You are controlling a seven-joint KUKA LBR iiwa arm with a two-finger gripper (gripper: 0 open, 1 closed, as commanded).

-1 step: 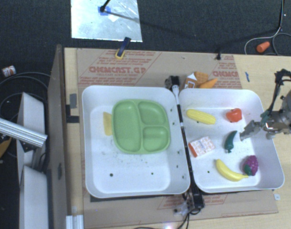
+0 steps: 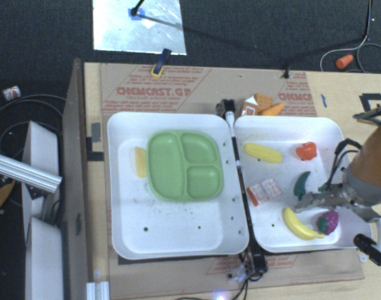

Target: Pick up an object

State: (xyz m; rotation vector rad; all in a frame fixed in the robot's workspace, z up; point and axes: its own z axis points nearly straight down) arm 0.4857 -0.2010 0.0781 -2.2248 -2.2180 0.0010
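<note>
The right bin [image 2: 328, 129] holds a yellow corn cob [image 2: 263, 152], a red-orange pepper [image 2: 306, 150], a dark green piece [image 2: 301, 183], a banana [image 2: 301, 225], a purple grape bunch [image 2: 328, 220] and a small pale packet with red marks [image 2: 264, 190]. The arm comes in from the right, and my gripper [image 2: 304, 200] hangs low over this bin. Its tip lies between the green piece and the banana, just left of the grapes. I see nothing held in it.
The left bin [image 2: 124, 199] carries a green divided plate [image 2: 184, 165] with a yellow piece [image 2: 140, 161] at its left side. An orange carrot and a small box [image 2: 263, 106] lie on the cardboard behind the right bin. A black divider [image 2: 238, 167] runs between the bins.
</note>
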